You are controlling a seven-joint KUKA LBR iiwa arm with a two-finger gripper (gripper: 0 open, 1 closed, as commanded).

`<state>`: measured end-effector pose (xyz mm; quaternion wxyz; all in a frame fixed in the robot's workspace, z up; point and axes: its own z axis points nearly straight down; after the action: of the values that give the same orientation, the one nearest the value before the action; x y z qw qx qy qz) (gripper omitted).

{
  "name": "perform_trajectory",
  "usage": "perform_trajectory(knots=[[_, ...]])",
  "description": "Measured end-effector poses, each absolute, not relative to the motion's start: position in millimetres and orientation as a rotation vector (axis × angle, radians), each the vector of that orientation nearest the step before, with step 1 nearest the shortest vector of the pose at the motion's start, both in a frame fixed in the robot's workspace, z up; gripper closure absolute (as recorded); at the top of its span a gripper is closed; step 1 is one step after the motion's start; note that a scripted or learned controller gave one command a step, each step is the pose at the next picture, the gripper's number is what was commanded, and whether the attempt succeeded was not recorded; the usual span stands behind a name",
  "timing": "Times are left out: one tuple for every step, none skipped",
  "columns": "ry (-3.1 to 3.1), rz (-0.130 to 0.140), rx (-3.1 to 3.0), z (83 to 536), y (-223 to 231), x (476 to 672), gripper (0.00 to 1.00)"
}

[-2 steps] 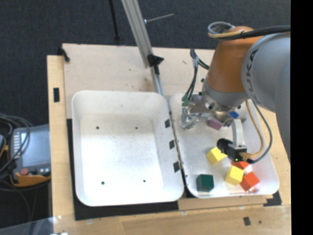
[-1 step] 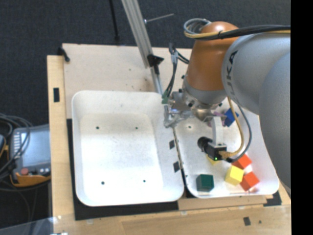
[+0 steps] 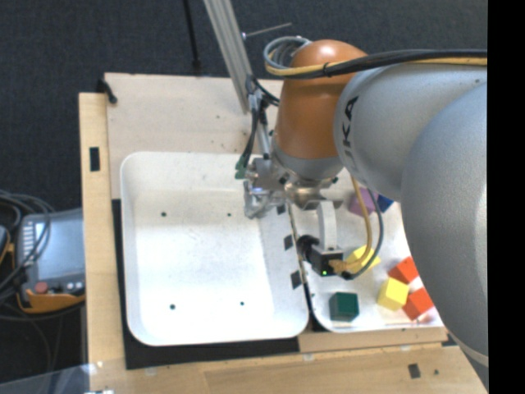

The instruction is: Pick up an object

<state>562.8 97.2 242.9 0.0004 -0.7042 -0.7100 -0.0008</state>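
The arm is a thick, smooth grey tube with rounded shoulders and black KUKA lettering on its side. Above the wrist sits a glossy orange band, dome-shaped. A black cable edged with yellow runs along the top of the arm, and a coil of thin wire loops behind the band. Below it hangs a metal wrist block, with a yellow cable curling to a black fitting showing a small green light.

Grey device left of bench
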Motion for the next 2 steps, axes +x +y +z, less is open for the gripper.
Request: perform_trajectory(knots=[[-2.227, 0.005, -2.216, 225.7, 96.6, 570.2, 1.0], [-2.229, 0.0, -2.217, 227.0, 99.6, 572.2, 1.0]])
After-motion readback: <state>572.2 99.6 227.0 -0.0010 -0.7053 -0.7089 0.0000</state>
